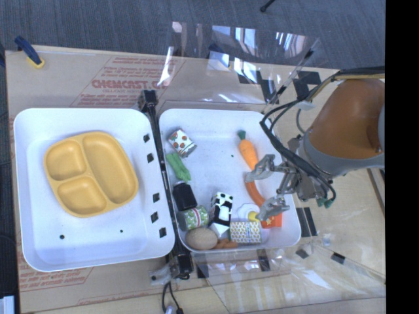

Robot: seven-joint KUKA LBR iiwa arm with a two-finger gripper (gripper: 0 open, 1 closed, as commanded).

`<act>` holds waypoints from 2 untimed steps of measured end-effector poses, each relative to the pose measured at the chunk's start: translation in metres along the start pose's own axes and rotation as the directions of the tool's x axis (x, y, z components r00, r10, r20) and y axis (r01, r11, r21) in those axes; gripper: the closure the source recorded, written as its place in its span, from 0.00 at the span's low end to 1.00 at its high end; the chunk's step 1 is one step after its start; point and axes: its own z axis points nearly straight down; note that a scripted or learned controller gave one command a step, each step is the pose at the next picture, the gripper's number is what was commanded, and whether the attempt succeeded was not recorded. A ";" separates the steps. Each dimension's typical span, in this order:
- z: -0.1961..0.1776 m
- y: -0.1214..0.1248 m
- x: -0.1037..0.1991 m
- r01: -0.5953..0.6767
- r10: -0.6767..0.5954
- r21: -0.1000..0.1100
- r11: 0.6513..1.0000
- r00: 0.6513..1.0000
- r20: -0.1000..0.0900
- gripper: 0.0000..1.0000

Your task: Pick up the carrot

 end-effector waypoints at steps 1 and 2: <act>0.030 -0.026 -0.069 -0.041 0.041 0.000 0.999 0.999 0.001 0.00; 0.131 -0.025 -0.120 -0.019 0.019 -0.001 1.000 1.000 0.001 0.00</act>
